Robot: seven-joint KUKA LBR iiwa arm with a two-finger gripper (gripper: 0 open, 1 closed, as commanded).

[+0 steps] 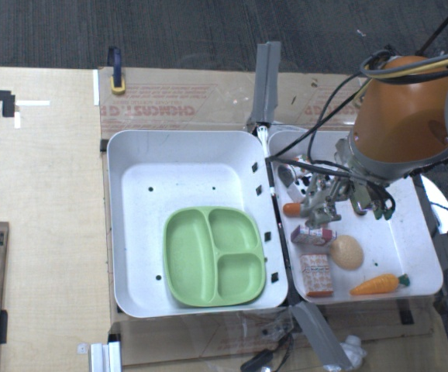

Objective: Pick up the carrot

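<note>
The gripper (321,208) hangs low in the right bin (418,231), mid-right of the frame, over a small wrapped item (315,235) and next to an orange bit (292,208) — too cluttered w/ cables to say if it's wide or narrow, I can't tell. The carrot (377,284) lies flat near the lower right, well apart from it, beside the egg-like thing (347,252) & the small box (316,274). To do this right it prob. needs to shift toward the frame's lower right, line up across the carrot's narrow width, then drop; the carrot's orange, tapered, w/ a green stub at its right end.
</note>
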